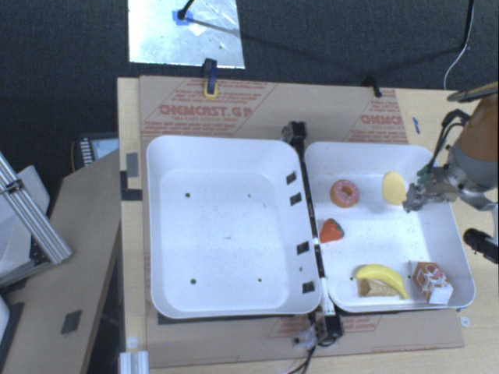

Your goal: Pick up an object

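Lemon (pixel 394 187), a yellow rounded piece, lies near the far edge of the right bin (pixel 366 156), with the gripper (pixel 415 195) just beside it on the side toward the bin's right wall. Reaching in from the right, the grey arm (pixel 477 162) angles down over that wall, its upper part cut off by the frame. Whether the small dark claw is released or clenched cannot be told at this size, nor whether it touches the lemon.

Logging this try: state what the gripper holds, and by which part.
Nothing shows between its fingers. The gripper hangs over the right bin, just right of the yellow lemon-like object; whether they touch cannot be told.
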{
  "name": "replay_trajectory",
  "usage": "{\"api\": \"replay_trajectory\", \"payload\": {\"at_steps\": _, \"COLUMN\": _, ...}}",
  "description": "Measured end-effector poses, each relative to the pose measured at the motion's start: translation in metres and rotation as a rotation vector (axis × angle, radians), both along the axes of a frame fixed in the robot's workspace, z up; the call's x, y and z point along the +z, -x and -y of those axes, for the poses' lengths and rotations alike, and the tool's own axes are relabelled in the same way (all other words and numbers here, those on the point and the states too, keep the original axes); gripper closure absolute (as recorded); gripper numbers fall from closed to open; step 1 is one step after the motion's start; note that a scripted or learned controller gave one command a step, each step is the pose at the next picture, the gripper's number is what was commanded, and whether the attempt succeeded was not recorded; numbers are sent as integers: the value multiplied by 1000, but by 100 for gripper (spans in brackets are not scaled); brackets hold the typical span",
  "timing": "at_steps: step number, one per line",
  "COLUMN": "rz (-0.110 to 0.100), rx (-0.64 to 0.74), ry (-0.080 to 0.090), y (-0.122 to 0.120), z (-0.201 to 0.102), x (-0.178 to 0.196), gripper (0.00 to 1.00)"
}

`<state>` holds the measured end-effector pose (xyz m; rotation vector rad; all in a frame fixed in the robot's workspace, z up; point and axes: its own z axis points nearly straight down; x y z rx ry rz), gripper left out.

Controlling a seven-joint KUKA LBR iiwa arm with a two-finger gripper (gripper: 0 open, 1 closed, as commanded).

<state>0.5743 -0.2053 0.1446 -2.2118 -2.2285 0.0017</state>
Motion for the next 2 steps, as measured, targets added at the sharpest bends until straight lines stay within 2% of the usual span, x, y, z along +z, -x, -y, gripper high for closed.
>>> {"api": "replay_trajectory", "payload": {"at_steps": 1, "rz": 8, "rx": 0, "ry": 3, "y": -48, "z": 1, "x": -62, "gripper": 100}}
{"api": "replay_trajectory", "payload": {"at_steps": 2, "rz": 10, "rx": 1, "ry": 4, "y": -47, "z": 1, "x": -48, "gripper": 100}}
